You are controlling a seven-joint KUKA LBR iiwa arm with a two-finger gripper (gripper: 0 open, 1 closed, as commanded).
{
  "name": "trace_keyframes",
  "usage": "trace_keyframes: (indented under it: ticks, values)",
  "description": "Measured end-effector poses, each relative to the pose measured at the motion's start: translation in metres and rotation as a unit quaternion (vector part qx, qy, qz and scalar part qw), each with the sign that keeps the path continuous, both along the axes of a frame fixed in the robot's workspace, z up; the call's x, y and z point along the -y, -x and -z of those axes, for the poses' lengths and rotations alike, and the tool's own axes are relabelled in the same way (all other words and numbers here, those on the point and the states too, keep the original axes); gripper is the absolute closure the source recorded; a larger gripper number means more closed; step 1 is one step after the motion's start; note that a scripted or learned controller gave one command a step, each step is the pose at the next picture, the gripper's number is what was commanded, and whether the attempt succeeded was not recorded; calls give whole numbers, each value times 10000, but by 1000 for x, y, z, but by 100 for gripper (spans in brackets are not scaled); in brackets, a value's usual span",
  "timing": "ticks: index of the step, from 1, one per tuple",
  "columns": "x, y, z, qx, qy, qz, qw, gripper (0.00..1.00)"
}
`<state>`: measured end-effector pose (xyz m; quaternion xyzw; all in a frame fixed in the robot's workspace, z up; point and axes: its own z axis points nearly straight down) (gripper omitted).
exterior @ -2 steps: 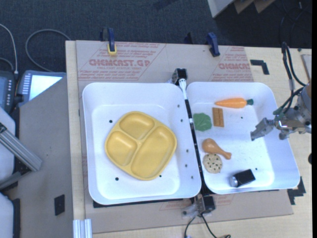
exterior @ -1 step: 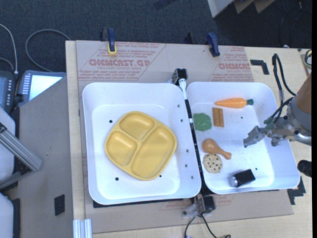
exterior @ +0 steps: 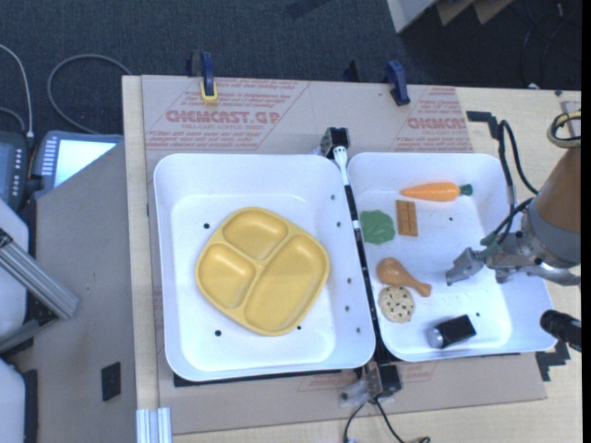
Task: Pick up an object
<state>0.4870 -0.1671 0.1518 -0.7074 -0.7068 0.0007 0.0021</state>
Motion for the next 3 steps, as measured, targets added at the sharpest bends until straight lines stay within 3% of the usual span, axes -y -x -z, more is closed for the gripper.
trace_keyframes:
  ticks: [1, 3]
  values:
    - [0, -1, -12, 26, 16, 1, 10000, 100]
    - [0, -7, -116, 42, 24, -10, 10000, 100]
